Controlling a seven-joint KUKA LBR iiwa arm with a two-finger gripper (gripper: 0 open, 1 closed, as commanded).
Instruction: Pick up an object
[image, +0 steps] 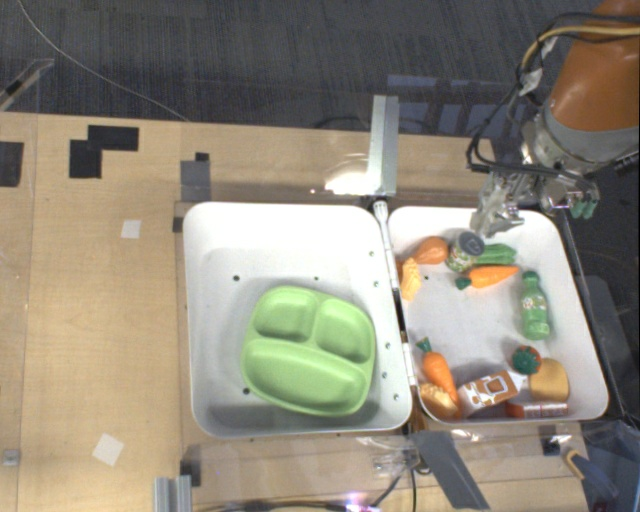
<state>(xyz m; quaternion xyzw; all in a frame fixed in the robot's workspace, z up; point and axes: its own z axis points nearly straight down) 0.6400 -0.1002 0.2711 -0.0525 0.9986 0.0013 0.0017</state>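
Note:
The gripper (495, 215) hangs over the far edge of the right bin (570, 250), below the orange wrist band. Just under it a small can (465, 250) lies beside an orange round fruit (432, 250) and a carrot with green leaves (490, 275). A green bottle (534, 305) lies near the bin's right side. Along the near edge sit another carrot (436, 368), a ketchup-like bottle (490, 390), a strawberry (526, 358) and a tan block (549, 380). Nothing shows between the fingers.
The left bin (215, 250) holds a green divided plate (308, 348). A yellow piece (409, 277) lies by the divider between the bins. A metal post (383, 150) rises behind the bins. Wooden bench surface extends to the left.

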